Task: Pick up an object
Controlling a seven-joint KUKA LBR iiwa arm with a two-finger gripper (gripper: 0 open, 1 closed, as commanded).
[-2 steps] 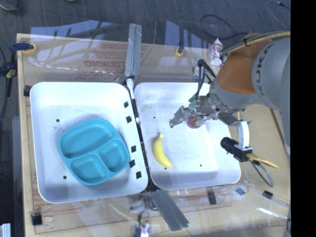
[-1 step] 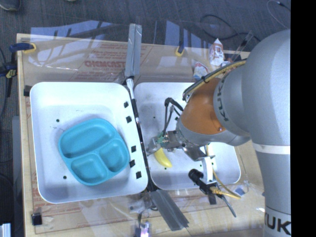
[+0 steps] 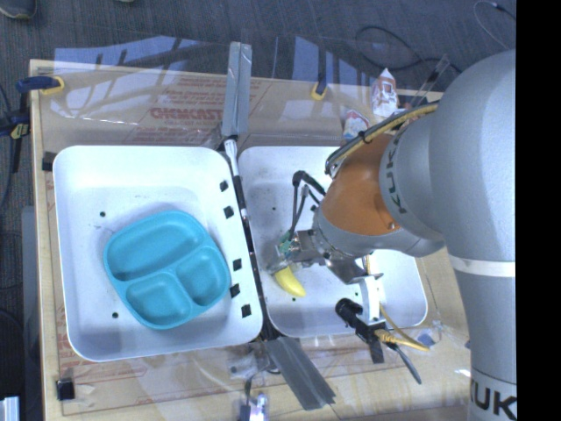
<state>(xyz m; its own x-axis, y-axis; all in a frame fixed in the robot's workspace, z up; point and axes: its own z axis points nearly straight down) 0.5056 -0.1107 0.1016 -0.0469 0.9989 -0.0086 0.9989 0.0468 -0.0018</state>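
Observation:
A small yellow banana lies on the floor of the right bin, near its front left side. My gripper hangs low over that bin, right above the banana's far end and very close to it. The arm's grey and orange wrist covers most of the gripper and the middle of the bin. I cannot see whether the banana is touched or gripped.
A blue three-compartment plate lies in the left bin. The shared bin walls carry black clips just left of the gripper. Two small packets lie on the bench behind the right bin.

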